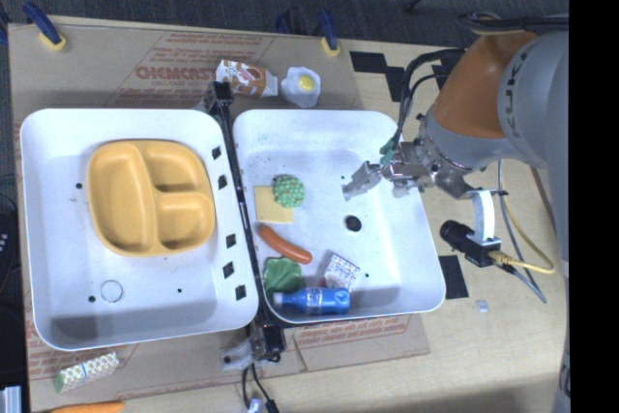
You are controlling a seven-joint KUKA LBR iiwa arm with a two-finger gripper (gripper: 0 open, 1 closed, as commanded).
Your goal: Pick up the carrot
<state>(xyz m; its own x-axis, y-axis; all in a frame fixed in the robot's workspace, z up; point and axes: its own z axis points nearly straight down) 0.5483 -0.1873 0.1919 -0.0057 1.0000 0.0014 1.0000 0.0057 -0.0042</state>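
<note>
Here, cardboard underlies both bins; carrot in right bin.

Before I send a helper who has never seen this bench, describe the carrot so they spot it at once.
Look in the right bin, near its left wall. The carrot lies slanted below the yellow block and above the green leaf. It alone is long, thin and orange.

One fixed camera, high above the bench, looking down at a slant on both white bins; the arm enters from the right.
</note>
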